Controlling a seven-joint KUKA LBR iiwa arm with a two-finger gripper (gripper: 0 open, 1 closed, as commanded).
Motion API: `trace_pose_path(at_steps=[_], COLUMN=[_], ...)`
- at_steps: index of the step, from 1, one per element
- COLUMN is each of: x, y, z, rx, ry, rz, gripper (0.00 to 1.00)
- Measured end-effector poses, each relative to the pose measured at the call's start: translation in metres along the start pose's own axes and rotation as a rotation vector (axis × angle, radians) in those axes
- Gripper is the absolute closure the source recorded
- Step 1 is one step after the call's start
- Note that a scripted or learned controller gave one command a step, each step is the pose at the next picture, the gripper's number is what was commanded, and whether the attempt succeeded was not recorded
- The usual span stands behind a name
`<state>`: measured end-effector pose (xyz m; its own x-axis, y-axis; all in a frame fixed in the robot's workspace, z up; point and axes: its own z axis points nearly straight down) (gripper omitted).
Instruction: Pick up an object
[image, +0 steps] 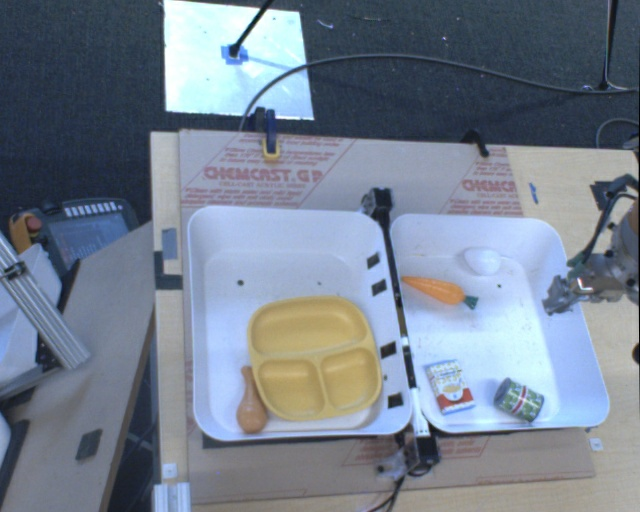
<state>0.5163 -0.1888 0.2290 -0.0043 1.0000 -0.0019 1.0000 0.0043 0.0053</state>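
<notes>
Gripper (560, 298) at the right edge: small metal head, grey to silver, with dull dark fingertips; blurry, so finger detail can't be made out. Behind it a chunky grey-silver block with a pale, slightly tan patch on top. Thin dark cables or rods loop up from the block to a dark bracket-like piece higher up, with a faint bluish-green tint on that part. More of the wrist is cut off by the frame edge, showing as a pale grey rounded mass. No readable markings, screws too small to tell
</notes>
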Motion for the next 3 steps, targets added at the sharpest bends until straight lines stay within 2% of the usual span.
trace_pose_path(at_steps=[2, 3], x=[0.095, 0.146], y=[0.036, 0.044], z=[-0.009, -0.017], rx=[0.001, 0.003], ry=[0.003, 0.003], rz=[-0.006, -0.005], gripper=[1.0, 1.0])
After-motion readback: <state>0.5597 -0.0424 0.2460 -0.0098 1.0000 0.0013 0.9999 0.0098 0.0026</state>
